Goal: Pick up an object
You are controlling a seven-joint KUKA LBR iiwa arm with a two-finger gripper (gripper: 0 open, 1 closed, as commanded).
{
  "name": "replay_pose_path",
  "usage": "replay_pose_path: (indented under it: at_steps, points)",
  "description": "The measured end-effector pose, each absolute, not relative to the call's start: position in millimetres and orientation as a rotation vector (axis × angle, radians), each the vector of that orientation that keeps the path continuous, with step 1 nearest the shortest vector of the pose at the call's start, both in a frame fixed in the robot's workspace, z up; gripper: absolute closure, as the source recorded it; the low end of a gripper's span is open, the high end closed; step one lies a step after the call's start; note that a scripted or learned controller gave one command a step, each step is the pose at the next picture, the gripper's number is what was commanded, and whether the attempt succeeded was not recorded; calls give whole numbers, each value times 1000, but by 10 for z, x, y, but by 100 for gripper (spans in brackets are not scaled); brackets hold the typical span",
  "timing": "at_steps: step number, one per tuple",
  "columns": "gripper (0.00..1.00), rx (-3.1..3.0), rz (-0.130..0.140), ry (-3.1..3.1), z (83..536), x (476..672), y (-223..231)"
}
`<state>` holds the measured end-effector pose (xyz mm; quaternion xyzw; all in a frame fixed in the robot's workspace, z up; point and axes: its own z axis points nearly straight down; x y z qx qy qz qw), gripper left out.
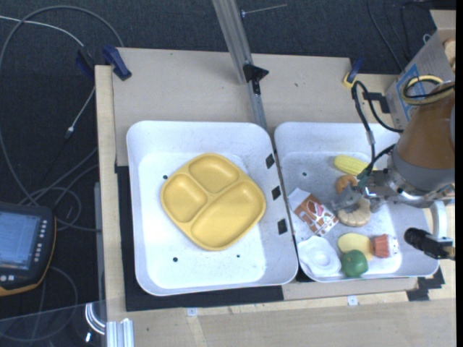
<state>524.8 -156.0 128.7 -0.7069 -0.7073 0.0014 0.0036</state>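
Observation:
My gripper [360, 191] is low in the right bin [289, 139], reaching in from the right under the orange-banded wrist [427, 139]. It hovers among a brown-orange item [344, 184], a tan round piece [354, 212] just below it, and a yellow corn-like piece [350, 165] just above it. I cannot make out whether it touches any of them. A red-and-white snack packet [315, 215] lies to its left. Toward the front of the bin are a white cup [319, 256], a yellow lump [351, 241], a green ball [354, 264] and a small orange block [381, 246].
The left bin [145, 215] holds a yellow divided plate [213, 201]. A metal pole [235, 27] slants down to the gap between the bins. Cables [365, 114] hang beside the arm. A tablet [22, 244] sits off the bench at the left.

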Motion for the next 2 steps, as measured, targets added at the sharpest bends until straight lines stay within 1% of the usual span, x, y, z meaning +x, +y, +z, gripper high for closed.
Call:
replay_pose_path:
  at_steps: [1, 2]
  points:
    - [100, -2220, -3, -2223, 1431, 5264, -1560]
    - [100, -2223, -5, -2228, 1898, 5312, -1486]
